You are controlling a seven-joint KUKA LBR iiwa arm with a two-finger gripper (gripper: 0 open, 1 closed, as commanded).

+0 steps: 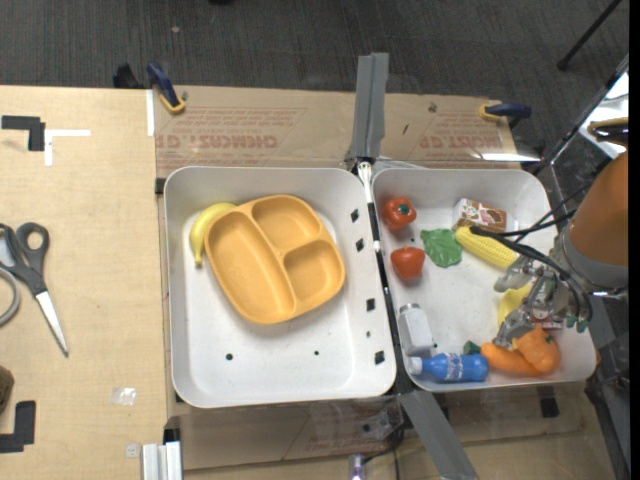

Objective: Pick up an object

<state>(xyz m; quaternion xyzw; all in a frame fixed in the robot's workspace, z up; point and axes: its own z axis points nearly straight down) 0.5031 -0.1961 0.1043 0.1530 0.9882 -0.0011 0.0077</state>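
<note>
Low now, gripper point(522, 320) hovering in right bin point(450, 183) near its front right corner, over orange toy point(520, 356); fingers' state impossible to tell, blurred.

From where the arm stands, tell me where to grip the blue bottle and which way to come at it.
Grip the blue bottle across the middle of its body, coming straight down from above. It lies on its side along the right bin's front wall, so its narrow width faces up. An orange toy sits at its right end, so the middle probably leaves the gripper most room.
</note>
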